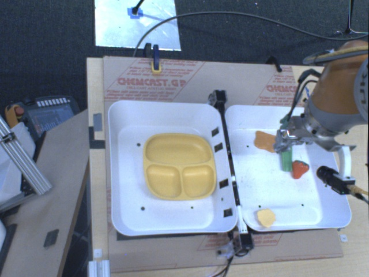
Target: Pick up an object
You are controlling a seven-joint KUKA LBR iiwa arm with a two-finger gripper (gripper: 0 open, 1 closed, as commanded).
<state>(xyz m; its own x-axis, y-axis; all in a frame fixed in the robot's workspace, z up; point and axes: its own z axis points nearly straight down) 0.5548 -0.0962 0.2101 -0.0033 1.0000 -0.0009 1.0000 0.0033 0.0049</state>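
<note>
The gripper point(283, 146) sits at the top end of the green stick point(286, 160), which runs straight down from it toward the red piece point(300, 169); I cannot tell its opening.

- The gripper point(284, 145) hangs low over the right bin point(323, 212), directly above a green stick-shaped piece point(286, 161).
- A red strawberry-like piece point(300, 169) touches the green piece's lower end.
- An orange flat piece point(264, 141) lies just left of the gripper.
- A pale yellow chunk point(266, 217) sits near the bin's front edge.
- The left bin point(124, 172) holds a yellow three-compartment plate point(179, 165).
</note>
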